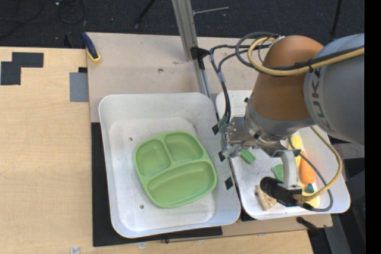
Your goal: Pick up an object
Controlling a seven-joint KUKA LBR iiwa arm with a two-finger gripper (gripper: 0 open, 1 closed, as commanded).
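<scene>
Spotter: Tan scrap, near edge of right bin. Behind it an orange piece and a small green piece, all loose on the bin floor.
Logger: Left bin?
Spotter: Green divided plate, flat, mid-bin.
Logger: Gripper?
Spotter: Over the right bin's left side, just beside the green piece. Open or closed, cannot tell; arm covers it. Nothing seen held.
Logger: Farther back?
Spotter: Metal post, upright behind the bins.

A divided plate lies in the left bin. The right bin, just beside it, holds small pieces under the arm.
</scene>
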